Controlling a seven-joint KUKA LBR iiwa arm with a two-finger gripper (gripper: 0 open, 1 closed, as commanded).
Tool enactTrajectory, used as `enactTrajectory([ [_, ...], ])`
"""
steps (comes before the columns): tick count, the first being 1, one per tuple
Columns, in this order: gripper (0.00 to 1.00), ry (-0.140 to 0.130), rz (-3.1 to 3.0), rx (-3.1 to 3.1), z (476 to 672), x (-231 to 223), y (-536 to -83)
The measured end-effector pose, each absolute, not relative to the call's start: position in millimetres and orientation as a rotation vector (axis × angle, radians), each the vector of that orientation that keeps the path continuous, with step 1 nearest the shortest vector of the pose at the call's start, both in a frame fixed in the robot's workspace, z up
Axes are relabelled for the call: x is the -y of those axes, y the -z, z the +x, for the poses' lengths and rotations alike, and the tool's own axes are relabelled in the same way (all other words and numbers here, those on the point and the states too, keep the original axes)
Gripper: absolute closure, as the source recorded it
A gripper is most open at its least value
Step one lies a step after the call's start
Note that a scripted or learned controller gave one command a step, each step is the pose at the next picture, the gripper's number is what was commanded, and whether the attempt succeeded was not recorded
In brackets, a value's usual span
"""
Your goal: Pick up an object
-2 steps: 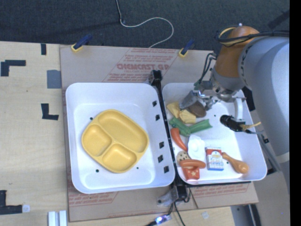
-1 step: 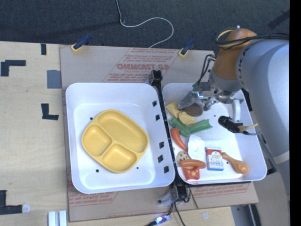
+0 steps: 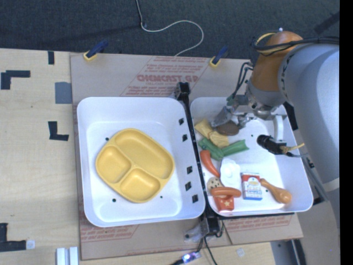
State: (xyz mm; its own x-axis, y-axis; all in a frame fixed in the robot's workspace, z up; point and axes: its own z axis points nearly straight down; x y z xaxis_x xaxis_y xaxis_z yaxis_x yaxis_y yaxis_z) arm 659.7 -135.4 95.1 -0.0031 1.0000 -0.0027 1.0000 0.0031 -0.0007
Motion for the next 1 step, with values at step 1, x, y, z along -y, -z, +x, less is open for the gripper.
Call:
enactTrajectory([
  [1,1.0,-0.002,2.219,-2.222,669.2,130.1,-145.3],
])
